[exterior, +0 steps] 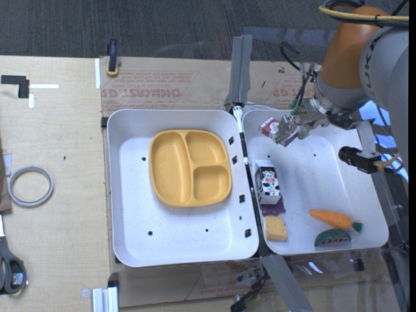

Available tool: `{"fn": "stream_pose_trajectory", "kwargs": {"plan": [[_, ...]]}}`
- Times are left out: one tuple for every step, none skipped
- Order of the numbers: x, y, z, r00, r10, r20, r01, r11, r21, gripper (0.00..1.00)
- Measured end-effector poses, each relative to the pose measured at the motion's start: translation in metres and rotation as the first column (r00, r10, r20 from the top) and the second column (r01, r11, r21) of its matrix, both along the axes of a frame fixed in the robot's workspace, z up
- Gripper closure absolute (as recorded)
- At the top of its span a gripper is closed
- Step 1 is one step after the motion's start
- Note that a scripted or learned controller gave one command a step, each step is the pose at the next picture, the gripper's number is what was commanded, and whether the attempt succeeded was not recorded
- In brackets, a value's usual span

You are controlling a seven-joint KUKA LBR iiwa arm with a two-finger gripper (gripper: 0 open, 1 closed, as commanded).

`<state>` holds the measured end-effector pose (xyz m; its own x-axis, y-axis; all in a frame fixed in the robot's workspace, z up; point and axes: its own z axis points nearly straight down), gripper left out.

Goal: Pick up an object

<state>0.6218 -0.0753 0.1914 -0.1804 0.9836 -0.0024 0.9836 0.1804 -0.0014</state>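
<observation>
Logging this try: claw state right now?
Claw: over the far-left corner of the right bin, next to a small red-and-white object. Cannot tell whether it has a grip on anything.

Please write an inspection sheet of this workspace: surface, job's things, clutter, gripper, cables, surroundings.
Surface: two white bins, left bin, right bin, on a wooden bench.
Job's things: carrot, yellow block, small printed box, green slice in the right bin.
Clutter: yellow divided plate in the left bin.
Gripper: gripper low over the right bin's far left corner.
Cables: black cable looping above the arm.
Surroundings: tape ring on the bench.
</observation>
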Motion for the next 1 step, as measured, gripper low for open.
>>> {"fn": "stream_pose_trajectory", "kwargs": {"plan": [[0.0002, 0.0001, 0.0083, 1.000, 0.003, -0.002, -0.003, 1.000, -0.003, 1.00]]}}
